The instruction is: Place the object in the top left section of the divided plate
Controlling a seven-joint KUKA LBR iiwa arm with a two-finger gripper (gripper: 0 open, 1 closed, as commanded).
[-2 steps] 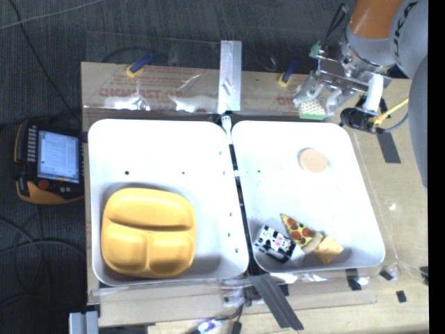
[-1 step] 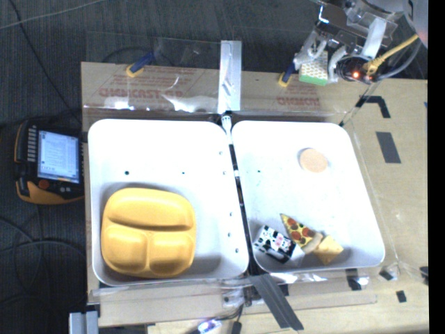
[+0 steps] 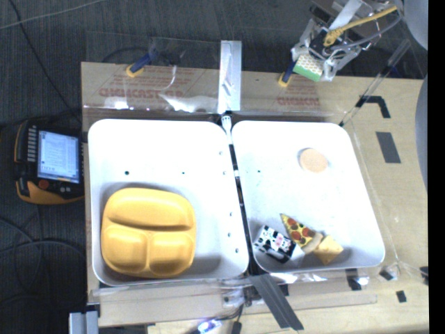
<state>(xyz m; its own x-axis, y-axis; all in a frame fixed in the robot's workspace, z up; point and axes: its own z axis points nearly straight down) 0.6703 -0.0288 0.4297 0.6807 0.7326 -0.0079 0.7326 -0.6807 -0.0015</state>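
Note:
The yellow divided plate [image 3: 147, 232] lies in the near left part of the left bin [image 3: 160, 141]. My gripper [image 3: 314, 60] hangs high beyond the far edge of the right bin [image 3: 348, 186], well away from the plate. A small green and white block [image 3: 309, 67] sits between its fingertips, and the gripper is shut on it. In the right bin lie a round tan disc [image 3: 313, 161], a pizza slice toy [image 3: 297, 229], a black and white patterned piece [image 3: 272, 242] and a yellow wedge [image 3: 329, 249].
A ridge where the two bin rims meet [image 3: 236, 186] runs between the bins. Two blue and yellow clamps [image 3: 141, 62] [image 3: 285, 79] hold the back board. A hand-held control unit with a screen [image 3: 49, 160] lies left of the bench.

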